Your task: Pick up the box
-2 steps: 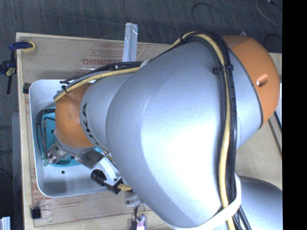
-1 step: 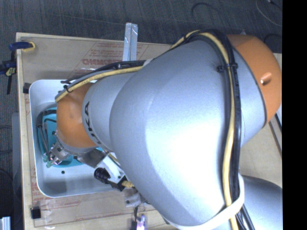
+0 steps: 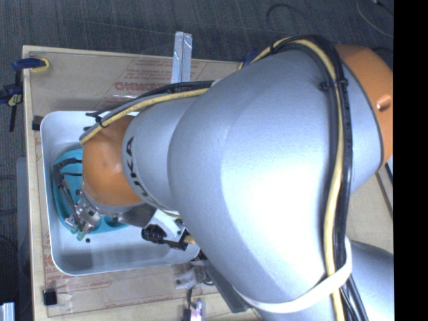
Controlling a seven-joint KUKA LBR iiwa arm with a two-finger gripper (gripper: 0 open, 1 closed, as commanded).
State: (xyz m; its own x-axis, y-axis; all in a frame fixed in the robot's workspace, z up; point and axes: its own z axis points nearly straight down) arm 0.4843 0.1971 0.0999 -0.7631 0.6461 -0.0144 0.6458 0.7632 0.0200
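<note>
My wrist (image 3: 110, 179) is low in the left bin (image 3: 93, 256), over the teal box (image 3: 70, 160). The box is mostly covered; its long axis possibly runs top-to-bottom in the view. Grip state: cannot tell.

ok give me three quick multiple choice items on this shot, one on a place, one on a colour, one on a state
1. Where is the tool?
A. over the left bin
B. over the floor
C. beyond the bench's far edge

2. What colour is the band above the wrist?
A. green
B. orange
C. purple

3. How does the arm stand to the camera?
A. far off and small
B. folded away off the bench
C. close, covering much of the bench

Answers: 1 A, the tool sits low inside the white bin at the view's left, beside a blue thing. 2 B, the band is plainly orange. 3 C, the grey arm spans most of the view.
</note>
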